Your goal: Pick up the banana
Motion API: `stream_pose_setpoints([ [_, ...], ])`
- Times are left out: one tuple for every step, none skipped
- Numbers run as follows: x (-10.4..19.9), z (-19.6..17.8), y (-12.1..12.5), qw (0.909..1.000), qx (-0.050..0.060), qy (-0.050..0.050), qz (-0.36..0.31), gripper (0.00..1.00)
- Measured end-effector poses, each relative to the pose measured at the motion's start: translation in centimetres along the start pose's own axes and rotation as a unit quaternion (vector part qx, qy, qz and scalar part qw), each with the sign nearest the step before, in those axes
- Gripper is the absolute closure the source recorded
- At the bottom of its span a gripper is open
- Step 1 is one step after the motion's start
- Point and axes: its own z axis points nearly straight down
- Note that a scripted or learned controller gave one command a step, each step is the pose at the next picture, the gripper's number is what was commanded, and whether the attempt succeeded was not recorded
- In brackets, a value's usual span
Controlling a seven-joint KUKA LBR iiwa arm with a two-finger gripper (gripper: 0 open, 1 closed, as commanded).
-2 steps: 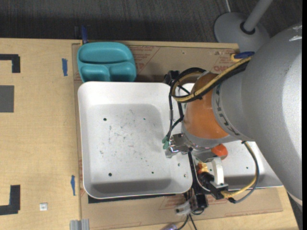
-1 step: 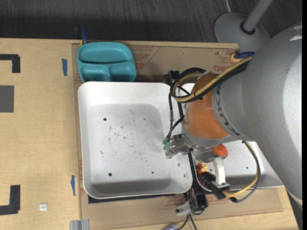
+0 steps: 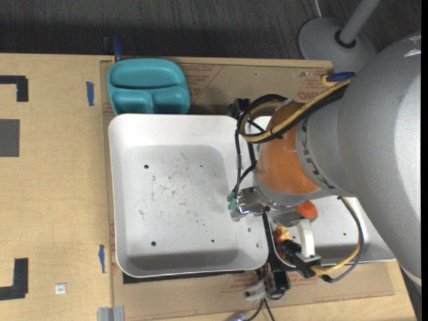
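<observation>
The arm (image 3: pixel 361 132) comes in from the right and hangs over the right bin (image 3: pixel 344 231), with its grey body covering most of that bin. You are looking down along the wrist. The orange band (image 3: pixel 284 162) sits over the seam between the two bins, and black and yellow cables (image 3: pixel 249 122) loop around its left and far sides. More cabling and a white connector lie at the near edge, under the wrist. A small metal fitting (image 3: pixel 242 204) sticks out from the wrist, just over the right rim of the left bin (image 3: pixel 127 179).

The arm's own body blocks the gripper, so you cannot tell whether it is released or clenched, and nothing can be seen held in it. You also cannot tell where the banana lies. A small orange-red piece (image 3: pixel 306 210) peeks out just near the band, against the white of the right bin, and what it is remains unclear.

The left bin's floor carries dark specks and scuffs. A teal divided tray (image 3: pixel 148 87) rests on the bench (image 3: pixel 53 179), touching the far rim of the left bin.
</observation>
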Motion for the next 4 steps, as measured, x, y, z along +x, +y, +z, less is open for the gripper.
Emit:
stream_pose_setpoints([
  [-0.02, 0.00, -0.01, 1.0000, 0.000, 0.000, -0.006, 1.00],
  [-0.02, 0.01, 0.01, 1.0000, 0.001, 0.000, -0.004, 1.00],
  [-0.04, 0.00, 0.01, 1.0000, 0.001, 0.000, -0.009, 1.00],
  [-0.05, 0.01, 0.00, 0.9999, 0.001, 0.000, -0.012, 1.00],
])
